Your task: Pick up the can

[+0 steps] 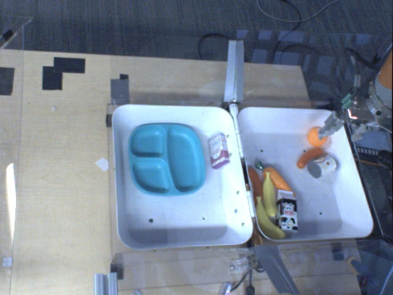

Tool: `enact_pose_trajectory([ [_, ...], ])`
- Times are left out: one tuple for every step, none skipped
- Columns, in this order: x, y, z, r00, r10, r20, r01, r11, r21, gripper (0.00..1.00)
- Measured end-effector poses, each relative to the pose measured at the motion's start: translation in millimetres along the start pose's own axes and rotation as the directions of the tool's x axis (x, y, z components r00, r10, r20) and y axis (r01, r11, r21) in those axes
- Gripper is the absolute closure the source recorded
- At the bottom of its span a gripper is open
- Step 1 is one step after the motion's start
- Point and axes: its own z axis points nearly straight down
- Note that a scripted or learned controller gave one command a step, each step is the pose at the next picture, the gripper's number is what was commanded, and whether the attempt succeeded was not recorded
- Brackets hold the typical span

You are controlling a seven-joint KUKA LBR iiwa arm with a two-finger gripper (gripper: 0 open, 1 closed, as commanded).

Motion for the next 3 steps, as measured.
enact_pose_trajectory([
  [0.0, 0.0, 0.0, 1.0, 0.0, 0.0, 0.0, 1.0, 0.0, 0.0],
  [0.0, 0.0, 0.0, 1.0, 0.0, 0.0, 0.0, 1.0, 0.0, 0.0],
  [0.0, 0.0, 0.0, 1.0, 0.0, 0.0, 0.0, 1.0, 0.0, 0.0],
])
